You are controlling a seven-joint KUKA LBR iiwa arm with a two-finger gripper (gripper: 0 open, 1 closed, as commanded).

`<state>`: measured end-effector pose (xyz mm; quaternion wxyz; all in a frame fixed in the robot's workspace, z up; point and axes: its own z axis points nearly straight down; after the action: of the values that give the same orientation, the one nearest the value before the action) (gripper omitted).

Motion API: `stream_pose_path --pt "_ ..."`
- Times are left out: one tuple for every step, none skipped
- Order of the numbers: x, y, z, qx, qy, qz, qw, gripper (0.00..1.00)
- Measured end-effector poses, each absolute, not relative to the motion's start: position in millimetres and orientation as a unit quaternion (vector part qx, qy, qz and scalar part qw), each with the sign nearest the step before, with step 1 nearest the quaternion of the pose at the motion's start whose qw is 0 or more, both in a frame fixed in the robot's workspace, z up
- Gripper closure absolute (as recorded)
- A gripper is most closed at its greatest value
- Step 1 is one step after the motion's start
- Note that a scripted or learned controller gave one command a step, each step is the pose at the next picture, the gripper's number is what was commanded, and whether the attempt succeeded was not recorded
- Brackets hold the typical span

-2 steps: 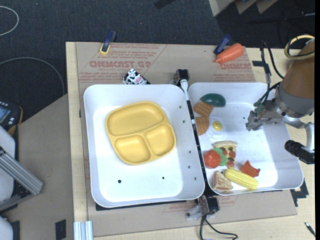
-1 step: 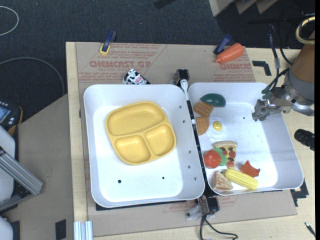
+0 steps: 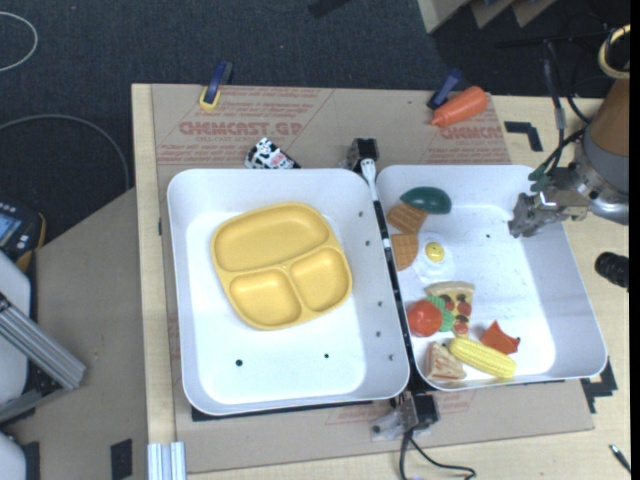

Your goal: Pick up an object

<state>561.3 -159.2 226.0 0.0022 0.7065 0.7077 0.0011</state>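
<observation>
Two shallow white bins sit side by side on a bench, seen from above at a slant. The left bin (image 3: 190, 298) holds a yellow divided plate (image 3: 281, 265) lying flat near its middle, with three compartments. The right bin (image 3: 560, 298) holds toy food grouped along its left wall and near edge: a dark green piece (image 3: 427, 200) at the far left corner, brown slices (image 3: 404, 233) beside it, a fried egg (image 3: 434, 253), a pizza slice (image 3: 456, 300) touching a red tomato (image 3: 424, 317), a corn cob (image 3: 482, 357), a red piece (image 3: 500, 339) and what may be a sandwich wedge (image 3: 443, 362) at the near edge. The gripper (image 3: 528, 215) hangs over the right bin's far right area, above bare floor and apart from the food. Its fingers are too small and dark to tell how far open they are; nothing can be seen between them. An orange carrot (image 3: 460, 106) lies on the bench beyond the bins.
</observation>
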Motion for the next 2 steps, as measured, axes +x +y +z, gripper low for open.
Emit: stream_pose_path --pt "550.6 -107 236 0.705 0.709 0.0009 -0.001 1.00" --pt "536.2 -51 242 0.705 0.709 0.0005 -0.002 1.00"
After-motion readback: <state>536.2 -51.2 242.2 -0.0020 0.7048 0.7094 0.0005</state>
